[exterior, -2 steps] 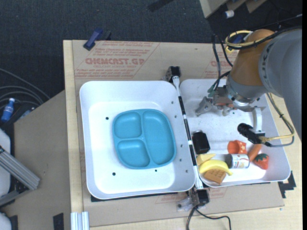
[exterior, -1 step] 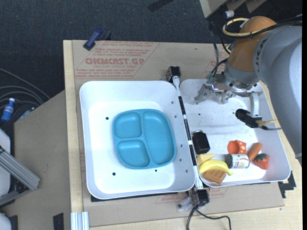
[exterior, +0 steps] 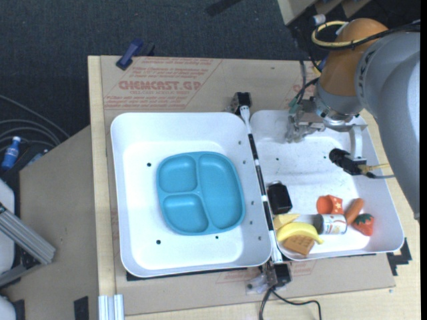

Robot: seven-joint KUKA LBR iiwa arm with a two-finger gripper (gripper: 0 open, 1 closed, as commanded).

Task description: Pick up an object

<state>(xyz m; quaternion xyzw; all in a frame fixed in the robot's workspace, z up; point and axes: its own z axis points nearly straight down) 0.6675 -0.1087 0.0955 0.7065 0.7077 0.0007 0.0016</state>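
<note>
Arm reaches in from right, orange band above wrist; gripper hangs low over far end of right bin, nothing visible between its tips; claw state: cannot tell from here. Objects cluster at near end of same bin, well apart from gripper: banana, small jar, orange piece, carrot, strawberry; black block by divider. Left bin holds blue divided plate.

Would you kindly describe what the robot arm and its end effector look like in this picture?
The arm is a thick, rounded grey body with a glossy orange band above the wrist. A yellow cable loops beside the band, with dark wires trailing below. The end effector is small, metallic grey.
</note>
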